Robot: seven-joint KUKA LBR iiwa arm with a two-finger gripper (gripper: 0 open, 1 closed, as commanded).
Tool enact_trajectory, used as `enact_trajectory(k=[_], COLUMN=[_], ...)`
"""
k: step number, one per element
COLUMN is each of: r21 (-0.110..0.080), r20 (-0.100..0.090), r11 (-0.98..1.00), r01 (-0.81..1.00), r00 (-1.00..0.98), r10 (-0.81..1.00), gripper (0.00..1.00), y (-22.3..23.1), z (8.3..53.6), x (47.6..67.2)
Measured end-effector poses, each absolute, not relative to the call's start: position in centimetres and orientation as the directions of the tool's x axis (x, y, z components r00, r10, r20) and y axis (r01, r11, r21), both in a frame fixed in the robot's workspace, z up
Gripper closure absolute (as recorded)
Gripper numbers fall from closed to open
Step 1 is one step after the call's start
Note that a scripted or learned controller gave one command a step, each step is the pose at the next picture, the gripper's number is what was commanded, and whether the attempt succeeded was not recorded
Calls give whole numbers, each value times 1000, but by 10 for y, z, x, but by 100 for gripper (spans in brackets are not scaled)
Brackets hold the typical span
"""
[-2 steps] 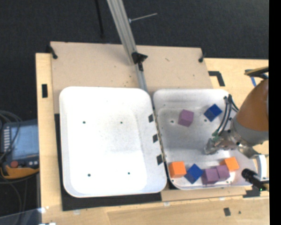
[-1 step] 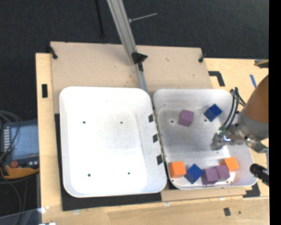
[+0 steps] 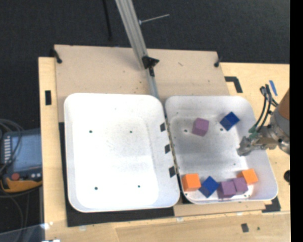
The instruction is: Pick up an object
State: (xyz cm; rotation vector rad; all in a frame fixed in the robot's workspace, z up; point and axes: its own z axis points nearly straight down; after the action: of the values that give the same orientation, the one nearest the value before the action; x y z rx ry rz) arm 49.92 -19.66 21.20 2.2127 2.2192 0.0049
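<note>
At the right bin's [image 3: 217,102] right edge, the end effector [image 3: 246,146] hangs, finger state indiscernible; the orange cube [image 3: 250,175] lies just below it, nearest of the blocks.

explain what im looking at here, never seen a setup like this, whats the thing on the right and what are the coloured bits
This is one camera fixed above a workbench, looking down at a slant. The thing at the right edge is a robot arm; its gripper hangs over the right rim of the right bin, and nothing is visibly held. Two shallow white bins sit side by side. In the right one lie small blocks: a purple block and a blue block near the far side, and along the near edge an orange one, a blue one, two purple ones and another orange one. The left bin is plain white. The arm's job is to pick up one block.
</note>
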Motion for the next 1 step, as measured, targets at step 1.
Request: enact_trajectory(k=[1], r21=[7], r20=[-3], r11=[4], r01=[1000], r00=[-4], r10=[1000], gripper=[100], y=[-198], z=[254], x=[501])
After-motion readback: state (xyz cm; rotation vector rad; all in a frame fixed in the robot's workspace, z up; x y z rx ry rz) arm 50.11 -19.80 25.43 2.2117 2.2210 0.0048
